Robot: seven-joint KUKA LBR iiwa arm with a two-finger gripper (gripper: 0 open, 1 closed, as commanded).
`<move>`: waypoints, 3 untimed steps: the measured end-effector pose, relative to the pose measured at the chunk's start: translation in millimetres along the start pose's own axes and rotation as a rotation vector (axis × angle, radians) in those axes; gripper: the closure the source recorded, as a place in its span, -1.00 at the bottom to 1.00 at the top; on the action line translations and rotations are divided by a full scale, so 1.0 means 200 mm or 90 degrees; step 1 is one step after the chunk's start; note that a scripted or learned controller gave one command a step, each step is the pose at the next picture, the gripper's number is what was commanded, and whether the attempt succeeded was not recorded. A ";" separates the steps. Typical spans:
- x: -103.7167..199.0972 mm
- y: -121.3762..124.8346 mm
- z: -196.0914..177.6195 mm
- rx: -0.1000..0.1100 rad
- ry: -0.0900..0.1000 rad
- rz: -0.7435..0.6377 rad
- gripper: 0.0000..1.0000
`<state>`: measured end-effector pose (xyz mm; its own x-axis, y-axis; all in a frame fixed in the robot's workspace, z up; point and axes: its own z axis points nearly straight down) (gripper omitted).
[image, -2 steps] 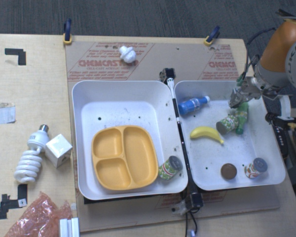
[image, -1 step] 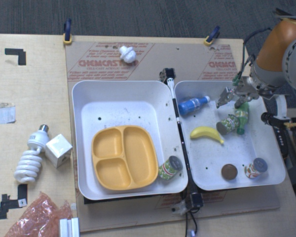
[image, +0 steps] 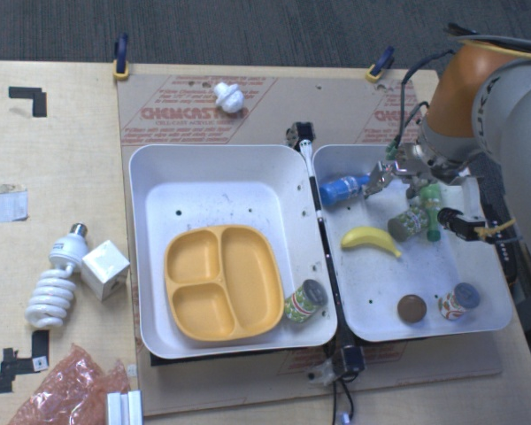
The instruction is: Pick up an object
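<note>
Camera view, starting at the near edge: a crumpled red plastic bag [image: 75, 388] lies at the lower left of the surface [image: 53, 175], with a white block [image: 124, 407] just beside it. Farther in, a spiral light bulb [image: 56, 279] rests touching a small white cube [image: 104, 269]. The left white bin [image: 150, 193] holds a yellow three-compartment plate [image: 221, 282], and a small green-labelled can [image: 304, 301] lies on its side against the plate's right edge, in the bin's near right corner.

The right white bin [image: 336, 162] carries, along its near side, a brown round disc [image: 412, 307] and a small tipped cup with a blue lid [image: 458, 300], near each other but apart. Midway in the bin a banana [image: 372, 239] lies flat. Behind it a blue bottle [image: 343, 189] rests on its side near the bin's left wall. A greyish can [image: 407, 224] and a green bottle [image: 430, 207] stand close together at the right.

The pincer [image: 413, 173] hangs over the far right part of this bin, just above the green bottle and greyish can; whether its prongs are spread or closed cannot be told, and nothing is visibly gripped. The grey arm with its orange band [image: 465, 78] reaches in from the right.

Beyond the bins, a white crumpled object [image: 229, 96] sits on the printed cardboard [image: 177, 104]
</note>
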<state>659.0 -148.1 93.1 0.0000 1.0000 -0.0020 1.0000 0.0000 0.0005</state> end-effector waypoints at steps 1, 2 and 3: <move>0.15 -0.01 -0.01 0.002 -0.012 0.005 -1.00; -0.18 -0.02 0.00 0.000 0.008 -0.004 -1.00; -0.20 -0.02 -0.05 -0.002 0.002 -0.003 1.00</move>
<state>654.3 -187.8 104.0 -0.0054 1.0000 0.0006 1.0000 0.0054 0.0037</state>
